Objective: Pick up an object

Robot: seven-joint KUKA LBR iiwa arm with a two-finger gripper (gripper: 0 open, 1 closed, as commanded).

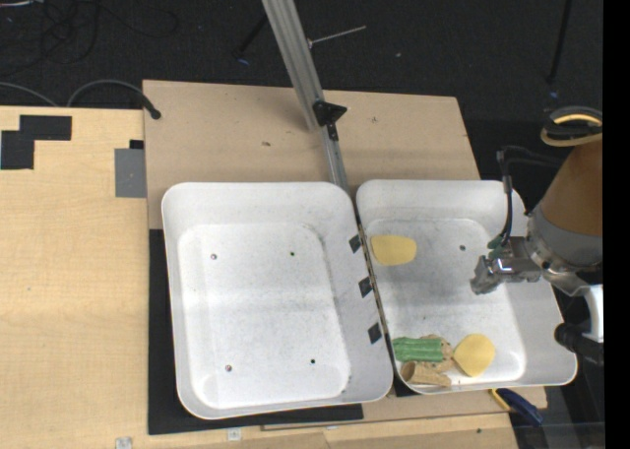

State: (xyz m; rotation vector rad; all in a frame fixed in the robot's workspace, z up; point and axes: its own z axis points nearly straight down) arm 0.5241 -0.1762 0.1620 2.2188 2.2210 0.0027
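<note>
Lying left of end effector (484, 282): yellow piece (394, 249)

Both bins white: left bin (261, 299) and right bin (443, 211), faintly speckled grey. Pale yellow piece (394, 249); brighter yellow round piece (475, 353); green item (418, 348); tan scrap (425, 373). Arm's orange band (581, 191).

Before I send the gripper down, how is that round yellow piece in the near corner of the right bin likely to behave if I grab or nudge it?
The round yellow piece looks smooth and rounded, so it may roll or squirt from a pinch. It sits against the green piece and tan scrap, so a nudge would probably shift those too. It is near the right bin's corner, which may crowd the gripper.
</note>
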